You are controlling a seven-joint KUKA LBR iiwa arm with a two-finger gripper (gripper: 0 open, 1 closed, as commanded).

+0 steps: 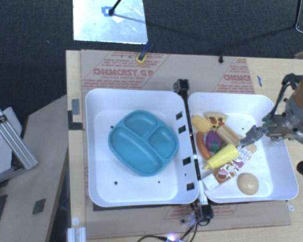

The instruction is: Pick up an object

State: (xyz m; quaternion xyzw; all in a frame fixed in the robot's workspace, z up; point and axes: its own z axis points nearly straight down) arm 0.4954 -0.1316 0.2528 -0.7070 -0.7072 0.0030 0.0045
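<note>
The right bin (278, 158) holds a pile of toy food. It includes a yellow bottle (223, 156), a brown roll (227, 134), a pizza slice (215, 119), a yellow corn piece (201, 123), a purple piece (213, 141) and an orange sausage (202, 146). A beige egg (248, 183) lies alone near the bin's front, beside a printed packet (226, 172). My gripper (251, 135) reaches in from the right and hangs low over the bin, just right of the roll and above the bottle's upper end. Nothing is visibly held in it.
A blue divided plate (143, 141) lies in the left bin (98, 110). A black clipped divider (188, 135) runs between the two bins. Both rest on a cardboard sheet (121, 69) on the bench. A metal plate (110, 13) lies beyond the bench.
</note>
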